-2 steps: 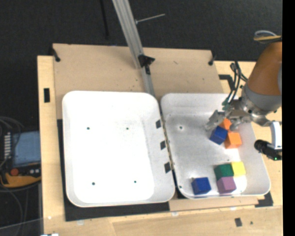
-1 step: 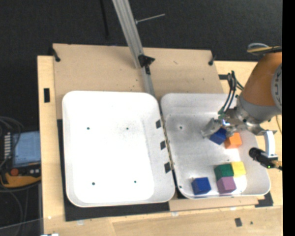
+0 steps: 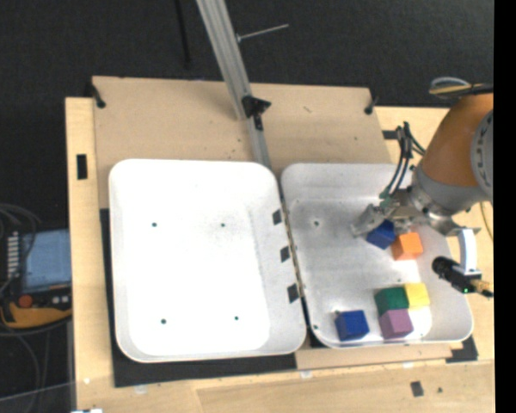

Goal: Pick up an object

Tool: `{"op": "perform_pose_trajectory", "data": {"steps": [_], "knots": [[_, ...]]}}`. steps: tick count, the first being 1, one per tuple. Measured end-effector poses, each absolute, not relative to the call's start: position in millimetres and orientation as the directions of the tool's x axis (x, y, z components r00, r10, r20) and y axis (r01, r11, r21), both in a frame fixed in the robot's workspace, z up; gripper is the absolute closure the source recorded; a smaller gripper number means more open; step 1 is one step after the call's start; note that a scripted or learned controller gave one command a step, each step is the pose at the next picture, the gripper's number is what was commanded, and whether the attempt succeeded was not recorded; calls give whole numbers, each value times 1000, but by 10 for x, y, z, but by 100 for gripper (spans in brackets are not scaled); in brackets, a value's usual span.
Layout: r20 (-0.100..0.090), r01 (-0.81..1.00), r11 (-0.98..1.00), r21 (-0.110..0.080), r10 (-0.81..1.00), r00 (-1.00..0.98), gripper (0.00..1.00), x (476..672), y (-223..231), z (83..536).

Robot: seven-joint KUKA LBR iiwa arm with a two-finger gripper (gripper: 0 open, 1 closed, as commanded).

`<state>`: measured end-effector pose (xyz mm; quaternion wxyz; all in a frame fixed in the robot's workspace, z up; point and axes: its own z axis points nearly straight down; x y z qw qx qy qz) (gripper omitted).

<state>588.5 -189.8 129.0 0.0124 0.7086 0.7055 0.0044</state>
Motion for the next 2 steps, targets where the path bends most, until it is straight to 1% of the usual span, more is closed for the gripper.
{"op": "perform_pose_trajectory", "data": {"steps": [1,2], "knots": [[-13,1000,-9,30,1000,10,100,5899,-1910,1387],[-3,1000,3,8,1000,-3,100,5943,-1897,2031]]}}
